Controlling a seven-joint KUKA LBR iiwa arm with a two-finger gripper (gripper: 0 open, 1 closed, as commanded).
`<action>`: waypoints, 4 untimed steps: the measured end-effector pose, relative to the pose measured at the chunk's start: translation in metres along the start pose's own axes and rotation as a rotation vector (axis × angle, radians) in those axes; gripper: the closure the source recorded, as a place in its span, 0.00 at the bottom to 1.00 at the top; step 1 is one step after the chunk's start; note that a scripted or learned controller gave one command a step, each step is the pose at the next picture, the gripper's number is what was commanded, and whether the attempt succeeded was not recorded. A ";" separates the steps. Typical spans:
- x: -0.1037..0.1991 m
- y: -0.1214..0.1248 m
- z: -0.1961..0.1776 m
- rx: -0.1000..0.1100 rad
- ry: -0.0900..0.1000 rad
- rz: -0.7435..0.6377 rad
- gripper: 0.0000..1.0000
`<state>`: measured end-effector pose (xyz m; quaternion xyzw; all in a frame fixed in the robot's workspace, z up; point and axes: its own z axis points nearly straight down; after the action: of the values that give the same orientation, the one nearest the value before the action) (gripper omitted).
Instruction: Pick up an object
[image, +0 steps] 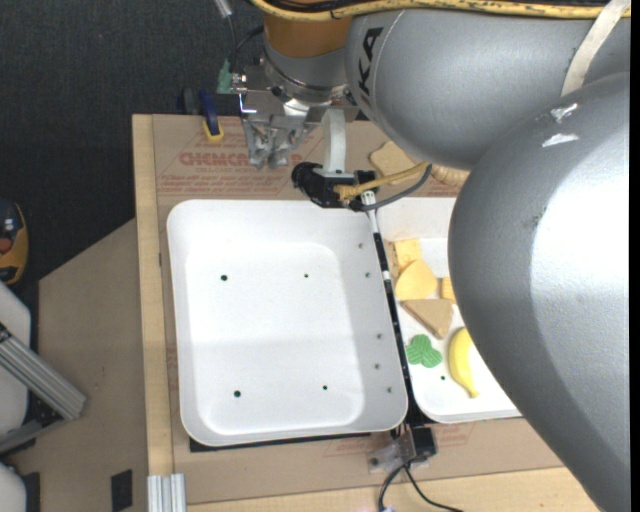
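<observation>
Grey metal two-finger tool under the orange-banded wrist, at the far side of the scene. Pointed down over the brown board worktop, just beyond the far rim of the left shallow white plastic bin. How far open: cannot tell from this slant. No object visibly in its hold.

Blue and yellow clamp on the far edge of the worktop, just left of the tool.

Things to pick all in the right shallow white plastic bin, along its left side and well apart from the tool:
- pale yellow wedge-shaped block, toward the far end;
- tan triangular wedge, touching the yellow block on its near side;
- small green knobbly piece, nearer again, close to the wall between the bins;
- yellow toy banana, just right of the green piece, lying lengthwise from far to near.

Remainder of the right bin hidden beneath the broad grey arm, reaching in from the right and far across to the tool.
</observation>
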<state>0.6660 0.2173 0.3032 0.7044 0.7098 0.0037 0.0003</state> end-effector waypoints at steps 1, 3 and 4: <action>0.008 0.001 -0.023 0.000 -0.003 0.006 1.00; 0.009 0.001 -0.242 -0.012 0.000 0.005 1.00; -0.057 -0.046 -0.234 0.008 -0.006 0.013 1.00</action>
<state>0.6190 0.1591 0.5367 0.7090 0.7052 -0.0009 -0.0004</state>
